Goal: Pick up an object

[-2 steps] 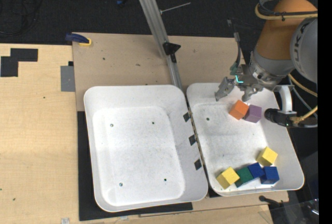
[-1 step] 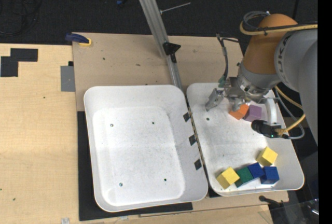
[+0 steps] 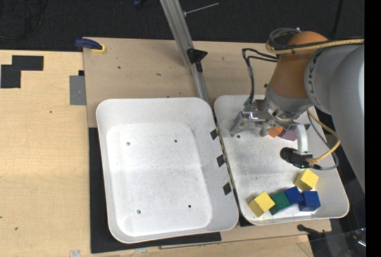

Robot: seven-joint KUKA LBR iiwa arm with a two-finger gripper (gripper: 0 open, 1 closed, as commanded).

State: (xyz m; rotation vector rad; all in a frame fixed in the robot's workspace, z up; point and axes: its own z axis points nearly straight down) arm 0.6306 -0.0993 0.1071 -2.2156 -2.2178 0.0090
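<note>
Hand (image 3: 247, 121) hovers in right bin (image 3: 253, 181), blocks (image 3: 286, 197) well apart.

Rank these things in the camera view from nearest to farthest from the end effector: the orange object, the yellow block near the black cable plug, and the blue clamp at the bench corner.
From the end effector:
1. Orange object, just beside it in the right bin.
2. Yellow block, lower right in that bin.
3. Blue clamp, far upper left on the bench.
</note>
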